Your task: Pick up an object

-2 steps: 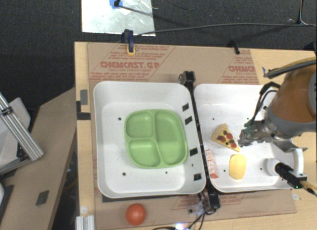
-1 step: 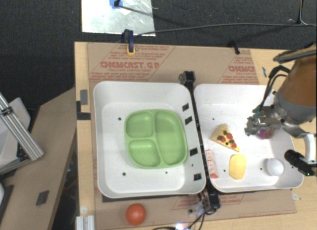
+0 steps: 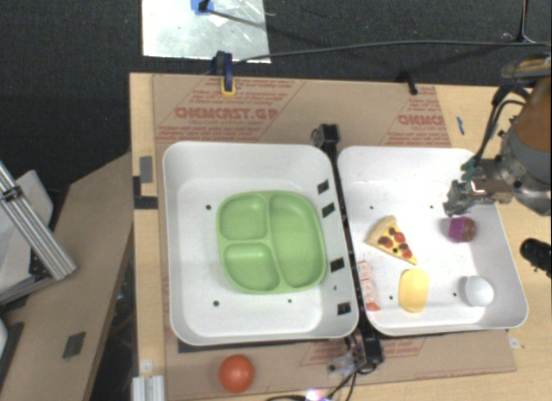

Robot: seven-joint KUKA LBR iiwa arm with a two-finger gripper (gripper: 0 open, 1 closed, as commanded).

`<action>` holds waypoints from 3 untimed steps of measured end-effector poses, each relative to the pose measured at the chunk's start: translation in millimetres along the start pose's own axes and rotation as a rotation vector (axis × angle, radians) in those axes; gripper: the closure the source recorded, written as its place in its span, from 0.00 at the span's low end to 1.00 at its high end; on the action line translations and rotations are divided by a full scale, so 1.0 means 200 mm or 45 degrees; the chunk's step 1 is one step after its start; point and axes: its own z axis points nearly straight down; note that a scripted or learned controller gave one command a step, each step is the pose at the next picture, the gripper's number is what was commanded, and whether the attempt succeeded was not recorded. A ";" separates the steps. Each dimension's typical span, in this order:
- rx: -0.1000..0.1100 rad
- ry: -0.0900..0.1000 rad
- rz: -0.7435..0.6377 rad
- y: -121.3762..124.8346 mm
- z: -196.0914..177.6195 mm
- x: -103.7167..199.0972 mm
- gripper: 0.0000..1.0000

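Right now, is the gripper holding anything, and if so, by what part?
It cannot be told. The gripper sits just above the purple object in the right bin, but nothing is visibly between its fingers.

Bench (image 3: pixel 285 102) covered with brown printed cardboard; two white bins (image 3: pixel 185 218) side by side on it; orange ball (image 3: pixel 236 373) near front edge, outside bins.

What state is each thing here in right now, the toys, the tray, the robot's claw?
Green tray: flat in the left bin, compartments bare.
Pizza slice: lying flat, right bin.
Yellow piece: lying loose, right bin.
Purple ball: resting just below the gripper.
White ball: resting, right bin.
Orange ball: on the bench outside the bins.
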 end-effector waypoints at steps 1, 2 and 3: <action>0.006 0.002 0.000 0.01 -0.02 0.00 1.00; 0.009 0.004 -0.004 0.04 0.08 0.25 1.00; 0.009 0.005 -0.005 0.07 0.12 0.56 1.00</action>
